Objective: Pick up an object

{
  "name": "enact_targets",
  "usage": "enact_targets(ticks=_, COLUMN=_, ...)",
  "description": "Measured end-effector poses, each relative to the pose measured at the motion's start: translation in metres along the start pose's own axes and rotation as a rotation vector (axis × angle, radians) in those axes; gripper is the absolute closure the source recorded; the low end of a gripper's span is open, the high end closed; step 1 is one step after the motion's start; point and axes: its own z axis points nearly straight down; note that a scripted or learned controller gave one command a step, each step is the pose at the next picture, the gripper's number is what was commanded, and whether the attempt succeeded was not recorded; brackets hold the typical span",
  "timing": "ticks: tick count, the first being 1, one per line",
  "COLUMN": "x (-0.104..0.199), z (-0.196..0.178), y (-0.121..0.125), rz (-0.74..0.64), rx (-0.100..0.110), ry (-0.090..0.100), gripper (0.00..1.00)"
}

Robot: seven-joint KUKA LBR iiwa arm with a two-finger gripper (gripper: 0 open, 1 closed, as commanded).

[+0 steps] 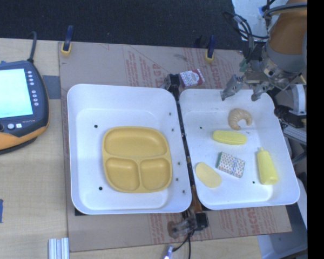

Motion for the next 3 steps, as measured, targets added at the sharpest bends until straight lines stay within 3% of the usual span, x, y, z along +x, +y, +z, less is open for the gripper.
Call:
enact_targets(ticks=1, x=-0.04, z=0.112, y=-0.02, rz=0.001, rx=0.001, ry=-0.002, gripper=0.0)
enact_targets(ticks=2, x=-0.05, z=0.127, y=0.004, rz=0.001, rx=0.003, ry=0.002, gripper=0.0)
enact_targets(ticks=3, x=-0.062, z=0.128, y=0.004, rz=0.001, rx=0.009, ry=0.013, gripper=0.0)
